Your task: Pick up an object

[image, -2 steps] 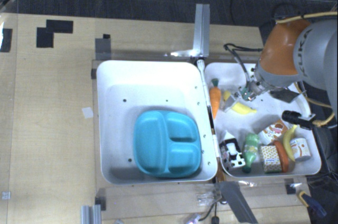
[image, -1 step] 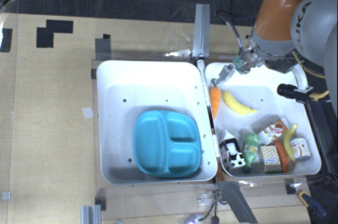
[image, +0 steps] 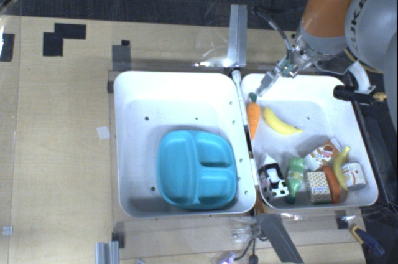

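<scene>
Gripper: gripper [image: 256, 93] points down-left over the back-left corner of the right bin [image: 364, 150]; finger spacing too small to tell from here
Target, judged: carrot [image: 252, 119], lying lengthwise along the bin's left wall, its green top just under the tip
Handling, judged: light, stiff toy plastic, smooth and tapered, so likely to slip; best taken across the thick upper part
Edges: carrot sits against the wall between the two bins, so one finger gets little room on that side
Neighbour: banana [image: 280, 122] just beside to the right, apart from the carrot
Clutter: small packages and bottles crowd the front of the right bin, well apart
Open room: bare floor behind the banana
Left bin: holds a blue divided tray [image: 198, 169]
</scene>
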Available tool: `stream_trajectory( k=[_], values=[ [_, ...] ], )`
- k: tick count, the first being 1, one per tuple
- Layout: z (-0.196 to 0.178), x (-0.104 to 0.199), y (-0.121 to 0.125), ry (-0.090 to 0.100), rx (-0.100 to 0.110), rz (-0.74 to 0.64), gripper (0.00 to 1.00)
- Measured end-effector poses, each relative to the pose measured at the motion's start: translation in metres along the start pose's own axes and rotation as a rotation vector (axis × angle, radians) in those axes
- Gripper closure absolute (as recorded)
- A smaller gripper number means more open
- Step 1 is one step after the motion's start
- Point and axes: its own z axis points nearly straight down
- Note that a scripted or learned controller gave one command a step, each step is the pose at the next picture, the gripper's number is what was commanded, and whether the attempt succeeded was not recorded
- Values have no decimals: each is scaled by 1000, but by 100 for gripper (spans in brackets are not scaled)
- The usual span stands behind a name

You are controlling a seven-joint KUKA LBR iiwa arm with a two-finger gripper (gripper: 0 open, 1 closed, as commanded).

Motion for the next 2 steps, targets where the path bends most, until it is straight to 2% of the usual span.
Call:
stream_trajectory(
  k=[1,2],
  values=[
    [-28,-26,-19,0,1,-42,0],
    [95,-26,-67,3,2,-153,0]
  ],
)
